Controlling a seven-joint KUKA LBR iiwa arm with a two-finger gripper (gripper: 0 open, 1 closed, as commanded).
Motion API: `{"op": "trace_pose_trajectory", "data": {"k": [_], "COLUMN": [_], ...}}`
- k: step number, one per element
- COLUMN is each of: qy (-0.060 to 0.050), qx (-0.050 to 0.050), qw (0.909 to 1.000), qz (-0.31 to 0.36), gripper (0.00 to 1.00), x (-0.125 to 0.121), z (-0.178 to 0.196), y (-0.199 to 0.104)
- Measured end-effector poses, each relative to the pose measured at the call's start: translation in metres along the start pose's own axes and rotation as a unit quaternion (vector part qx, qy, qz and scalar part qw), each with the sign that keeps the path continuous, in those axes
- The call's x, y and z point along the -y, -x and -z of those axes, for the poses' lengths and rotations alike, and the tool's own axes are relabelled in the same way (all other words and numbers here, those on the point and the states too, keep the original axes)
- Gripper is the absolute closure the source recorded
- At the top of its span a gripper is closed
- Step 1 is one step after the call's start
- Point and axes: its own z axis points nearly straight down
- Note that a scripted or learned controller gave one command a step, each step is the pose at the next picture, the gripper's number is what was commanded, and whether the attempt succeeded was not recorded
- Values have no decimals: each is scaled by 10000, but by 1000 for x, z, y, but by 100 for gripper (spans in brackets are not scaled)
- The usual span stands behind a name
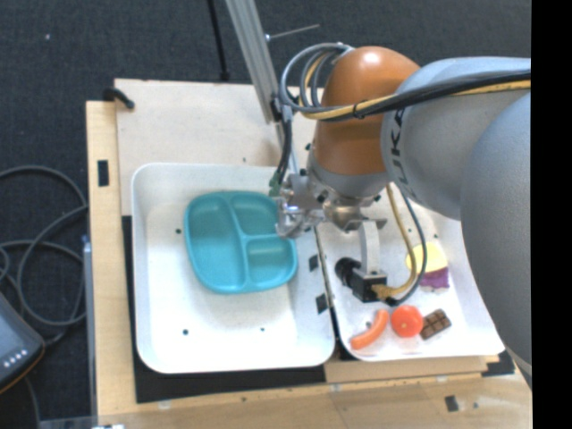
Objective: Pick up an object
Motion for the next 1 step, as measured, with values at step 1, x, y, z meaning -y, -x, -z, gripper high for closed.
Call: {"op": "trace_pose_trajectory", "data": {"k": [1], "qy": [0], "qx": [10], "qw": [10000], "qz": [-35], "gripper": [0], "x": [0], "z": [-1], "y": [3]}}
